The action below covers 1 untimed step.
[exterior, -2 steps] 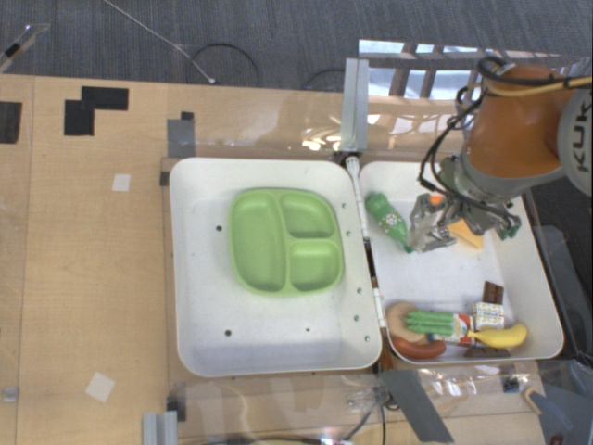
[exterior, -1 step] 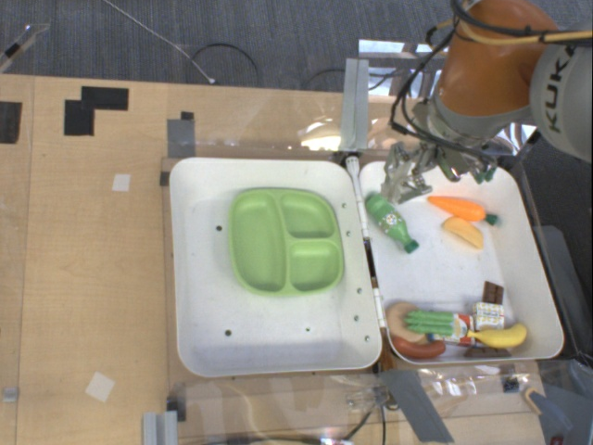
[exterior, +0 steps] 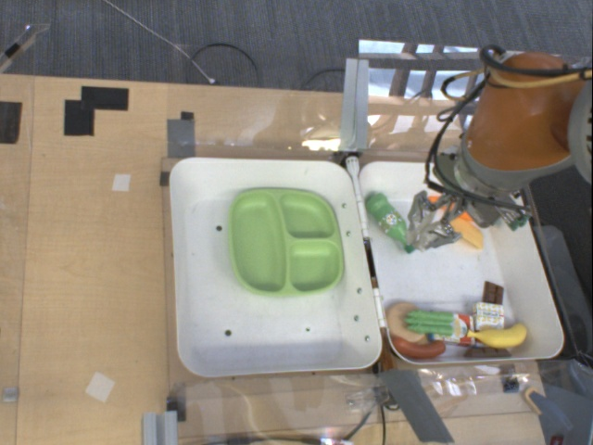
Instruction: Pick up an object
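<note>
At the near edge of the right bin (exterior: 547, 327), closest to the camera, a cluster of toy food lies heaped in the front corner: a yellow banana (exterior: 500, 337), a green ridged vegetable (exterior: 434, 323), a red sausage-shaped piece (exterior: 419, 348) and a small brown block (exterior: 492, 293). Farther back in the same bin, a green bottle (exterior: 387, 219) lies on its side close to the wall shared with the left bin. Just beside it, toward the arm, sits an orange wedge (exterior: 471, 235).

The gripper (exterior: 432, 225) hangs low over the back half of the right bin, between the green bottle and the orange wedge. Its metal fingers point down, but whether they are spread or pressed together cannot be told from this angle, and nothing is visibly pinched between them. The grey arm with its orange band (exterior: 519, 109) reaches in from the right.

The left bin (exterior: 204, 341) holds a green divided plate (exterior: 285, 241), lying flat near its middle.

The likely risk is a miss: the gripper sits in the gap between two objects, so closing there could catch only air, or nudge the round bottle so it rolls against the wall. The wedge's slanted faces could also slip out of a pinch.
</note>
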Available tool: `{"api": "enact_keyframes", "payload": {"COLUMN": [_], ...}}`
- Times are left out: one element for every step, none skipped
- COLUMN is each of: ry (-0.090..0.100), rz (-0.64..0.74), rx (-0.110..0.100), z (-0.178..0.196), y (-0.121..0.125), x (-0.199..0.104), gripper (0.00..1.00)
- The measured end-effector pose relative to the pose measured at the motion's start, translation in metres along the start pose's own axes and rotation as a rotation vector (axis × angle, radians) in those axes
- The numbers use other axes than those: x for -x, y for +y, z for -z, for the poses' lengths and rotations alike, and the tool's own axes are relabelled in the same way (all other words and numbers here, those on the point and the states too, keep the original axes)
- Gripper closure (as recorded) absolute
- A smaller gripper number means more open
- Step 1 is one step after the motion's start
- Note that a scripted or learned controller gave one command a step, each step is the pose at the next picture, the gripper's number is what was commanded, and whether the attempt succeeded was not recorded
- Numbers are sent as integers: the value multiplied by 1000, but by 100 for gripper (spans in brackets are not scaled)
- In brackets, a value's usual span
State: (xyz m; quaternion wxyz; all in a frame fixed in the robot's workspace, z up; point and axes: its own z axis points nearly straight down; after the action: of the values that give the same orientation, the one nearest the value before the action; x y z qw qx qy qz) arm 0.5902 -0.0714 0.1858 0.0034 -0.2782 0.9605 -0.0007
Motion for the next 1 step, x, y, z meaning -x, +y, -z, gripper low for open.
{"api": "enact_keyframes", "payload": {"ry": [-13], "rz": [-124], "rx": [-9], "z": [112], "y": [-39], "x": [26], "gripper": [100]}}
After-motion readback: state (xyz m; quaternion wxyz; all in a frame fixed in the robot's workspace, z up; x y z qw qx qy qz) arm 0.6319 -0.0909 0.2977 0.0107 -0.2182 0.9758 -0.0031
